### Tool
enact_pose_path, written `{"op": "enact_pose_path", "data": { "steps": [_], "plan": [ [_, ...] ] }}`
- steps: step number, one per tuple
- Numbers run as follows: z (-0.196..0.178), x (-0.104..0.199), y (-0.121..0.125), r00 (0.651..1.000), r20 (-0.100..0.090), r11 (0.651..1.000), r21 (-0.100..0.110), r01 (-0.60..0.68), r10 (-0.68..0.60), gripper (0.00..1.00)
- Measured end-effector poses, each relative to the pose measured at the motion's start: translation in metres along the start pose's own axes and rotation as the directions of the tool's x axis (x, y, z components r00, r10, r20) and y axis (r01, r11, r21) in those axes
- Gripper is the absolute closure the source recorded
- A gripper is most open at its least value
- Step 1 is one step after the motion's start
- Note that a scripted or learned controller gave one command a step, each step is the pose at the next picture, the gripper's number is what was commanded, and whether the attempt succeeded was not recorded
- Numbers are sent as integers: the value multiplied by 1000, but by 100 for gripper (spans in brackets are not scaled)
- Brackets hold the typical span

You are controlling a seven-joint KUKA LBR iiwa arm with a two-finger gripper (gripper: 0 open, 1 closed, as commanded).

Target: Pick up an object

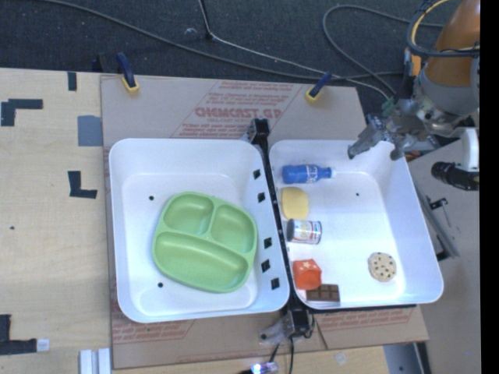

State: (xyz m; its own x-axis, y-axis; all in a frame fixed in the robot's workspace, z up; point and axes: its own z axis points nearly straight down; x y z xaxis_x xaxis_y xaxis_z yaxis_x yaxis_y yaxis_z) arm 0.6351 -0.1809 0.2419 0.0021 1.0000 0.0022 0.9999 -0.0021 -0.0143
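The metal claw [380, 140] hung spread wide and empty over the right bin's [405, 209] far edge; a glossy blue bottle [306, 174] lay near that bin's far-left corner.

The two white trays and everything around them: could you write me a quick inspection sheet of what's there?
Surface: cardboard sheet on a wooden bench, clamped at the back.
Job's things: right bin holds a blue bottle, yellow piece, small can, orange block, chocolate bar and cookie.
Clutter: left bin holds a green divided plate.
Grippers: gripper hovers over the right bin's far right corner, fingers spread, nothing between them.
Cables: black cables cross the dark floor behind.
Surroundings: black tape marks on the bench.
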Motion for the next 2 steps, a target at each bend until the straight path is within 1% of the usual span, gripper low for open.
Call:
{"op": "enact_pose_path", "data": {
  "steps": [1, 2],
  "plan": [
    [-9, 1, 2, 1000, 3, 1000, -13, 3, -3, 0],
    [40, 4, -6, 1000, 2, 1000, -9, 4, -3, 0]
  ]
}}
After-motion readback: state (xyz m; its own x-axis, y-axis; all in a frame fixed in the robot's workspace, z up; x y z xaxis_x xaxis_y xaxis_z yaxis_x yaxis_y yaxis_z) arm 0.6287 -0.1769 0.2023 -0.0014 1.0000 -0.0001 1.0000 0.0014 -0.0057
